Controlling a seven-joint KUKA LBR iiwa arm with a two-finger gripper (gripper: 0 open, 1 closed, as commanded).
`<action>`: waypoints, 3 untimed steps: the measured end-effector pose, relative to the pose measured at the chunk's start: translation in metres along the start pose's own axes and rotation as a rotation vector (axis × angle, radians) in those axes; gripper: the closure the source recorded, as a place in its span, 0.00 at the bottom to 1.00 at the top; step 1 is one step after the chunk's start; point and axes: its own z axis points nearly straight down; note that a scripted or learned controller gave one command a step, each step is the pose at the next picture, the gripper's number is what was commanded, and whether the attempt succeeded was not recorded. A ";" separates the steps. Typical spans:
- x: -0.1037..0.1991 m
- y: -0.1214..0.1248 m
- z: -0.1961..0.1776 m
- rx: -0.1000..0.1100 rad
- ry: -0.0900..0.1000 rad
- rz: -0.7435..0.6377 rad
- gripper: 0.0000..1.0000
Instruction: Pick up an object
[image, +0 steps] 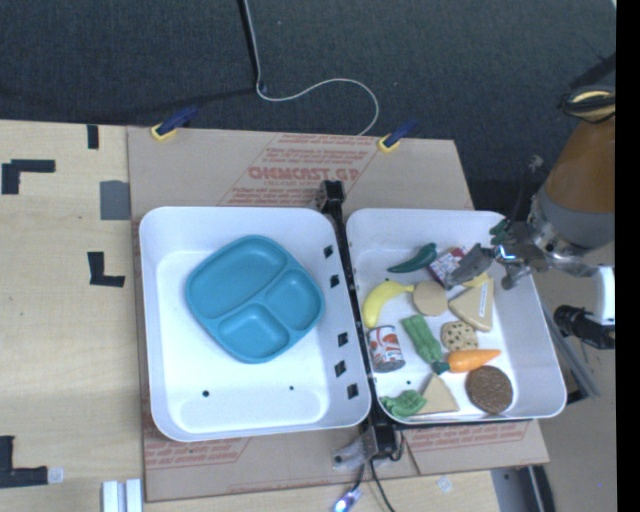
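Blue plate (255, 297), one banana (383, 298), one carrot (472, 359), two bins (170, 300)

Blue three-compartment plate (255, 297) in the left white bin (165, 235), brown cardboard sheet (300, 170) under both bins, yellow-and-blue clamps (175, 121) at its far corners, white cable (315, 92) on dark carpet (120, 60)

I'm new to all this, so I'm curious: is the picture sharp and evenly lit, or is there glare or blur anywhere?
In the camera view, light is soft and even; the white bins look bright, nearly washed out, with faint shadows along their walls. The blue plate is crisp, the small toy foods slightly soft, and the gripper looks a bit blurred.
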 end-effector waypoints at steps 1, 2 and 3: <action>0.057 -0.074 -0.090 -0.005 0.002 -0.005 0.00; 0.055 -0.071 -0.095 0.001 0.000 -0.002 1.00; 0.172 -0.072 -0.038 0.006 0.003 -0.011 1.00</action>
